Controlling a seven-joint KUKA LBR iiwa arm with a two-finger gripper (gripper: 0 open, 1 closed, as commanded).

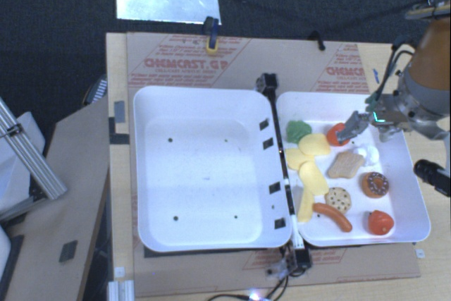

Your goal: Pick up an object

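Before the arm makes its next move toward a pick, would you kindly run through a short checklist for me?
1. Gripper over the right bin: ok.
2. A target close by, the red tomato-like piece beside the gripper: ok.
3. Jaws open or shut: cannot tell.
4. Anything held already: cannot tell.
5. Room around the target: not ok; the yellow piece and the toast slice lie close.
6. Left bin free of the arm: ok.
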